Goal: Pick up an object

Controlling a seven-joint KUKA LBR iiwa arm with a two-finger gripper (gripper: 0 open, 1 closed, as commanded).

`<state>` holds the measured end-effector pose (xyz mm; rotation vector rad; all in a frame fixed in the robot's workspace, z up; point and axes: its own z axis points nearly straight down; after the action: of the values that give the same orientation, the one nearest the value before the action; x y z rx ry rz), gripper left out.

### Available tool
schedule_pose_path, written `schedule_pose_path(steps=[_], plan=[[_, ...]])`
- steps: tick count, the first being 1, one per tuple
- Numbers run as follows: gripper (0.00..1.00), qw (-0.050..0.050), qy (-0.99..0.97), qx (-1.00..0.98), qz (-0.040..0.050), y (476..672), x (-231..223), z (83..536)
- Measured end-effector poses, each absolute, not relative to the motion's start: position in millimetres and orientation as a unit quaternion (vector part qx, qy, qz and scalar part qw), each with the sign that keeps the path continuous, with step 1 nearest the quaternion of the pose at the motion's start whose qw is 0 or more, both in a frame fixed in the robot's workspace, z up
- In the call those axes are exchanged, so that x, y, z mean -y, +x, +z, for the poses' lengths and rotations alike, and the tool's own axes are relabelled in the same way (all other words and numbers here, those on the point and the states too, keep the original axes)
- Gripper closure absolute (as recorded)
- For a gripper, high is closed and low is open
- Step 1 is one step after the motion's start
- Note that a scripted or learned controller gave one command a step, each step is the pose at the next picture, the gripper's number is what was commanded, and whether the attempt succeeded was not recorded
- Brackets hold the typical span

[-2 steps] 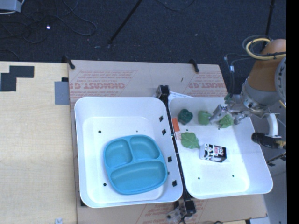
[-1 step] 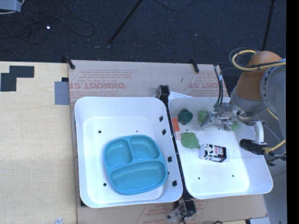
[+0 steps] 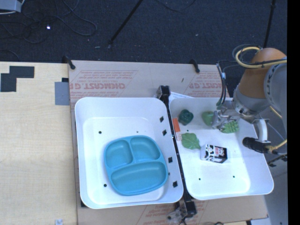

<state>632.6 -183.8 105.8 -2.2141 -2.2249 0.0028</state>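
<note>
Green toy pieces (image 3: pixel 228 125) in the right bin (image 3: pixel 243 184) were met by the tool (image 3: pixel 219 117), whose open-or-closed state could not be told, beside a cow-patterned carton (image 3: pixel 214 153).

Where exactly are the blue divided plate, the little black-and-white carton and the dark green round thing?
blue divided plate (image 3: pixel 136 165), camera view, on its large lower compartment.
black-and-white carton (image 3: pixel 214 153), camera view, middle of its top face.
dark green round thing (image 3: pixel 186 116), camera view, its centre.
</note>
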Motion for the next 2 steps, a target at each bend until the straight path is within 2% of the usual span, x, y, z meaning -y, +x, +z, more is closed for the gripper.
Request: schedule_pose_path(steps=[2], plan=[[1.0, -0.002, -0.707, 0.708, -0.0008, 640.4, 196.7, 210.8]])
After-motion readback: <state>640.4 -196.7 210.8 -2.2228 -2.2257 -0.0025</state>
